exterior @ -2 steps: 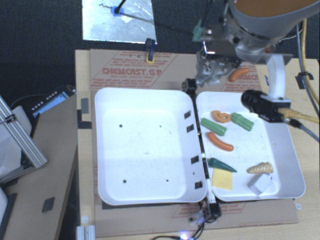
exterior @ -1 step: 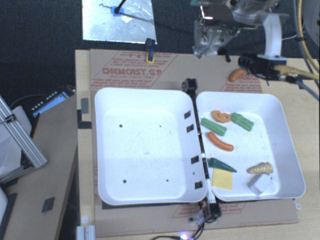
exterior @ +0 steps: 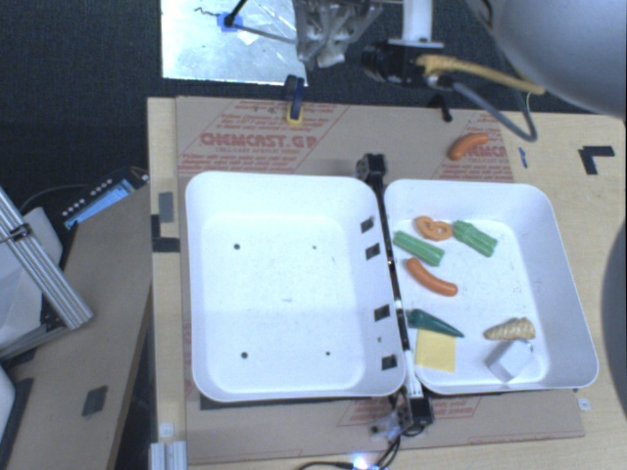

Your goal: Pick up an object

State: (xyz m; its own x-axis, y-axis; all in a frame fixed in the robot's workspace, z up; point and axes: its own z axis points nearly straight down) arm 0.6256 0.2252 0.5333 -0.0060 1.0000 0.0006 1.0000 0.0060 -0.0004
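1. I have the gripper (exterior: 321,55) parked high over the back of the counter (exterior: 265,130), well away from both bins. No pick has begun, by my reading.
2. All candidates lie in the right bin (exterior: 563,262): a pretzel (exterior: 432,228), two green pieces (exterior: 419,248) (exterior: 474,238), a sausage (exterior: 432,278), a dark green wedge (exterior: 434,323), a yellow block (exterior: 436,351), a tan cone (exterior: 509,330) and a grey block (exterior: 507,362).
3. I would go for the sausage: it lies apart from its neighbours, so the fingers can straddle its short axis. The cone and grey block nearly touch, and the yellow block sits close to the bin wall.
4. Another sausage (exterior: 468,146) lies outside on the counter.
5. Fingers: I cannot tell whether they are apart or together; nothing shows between them.
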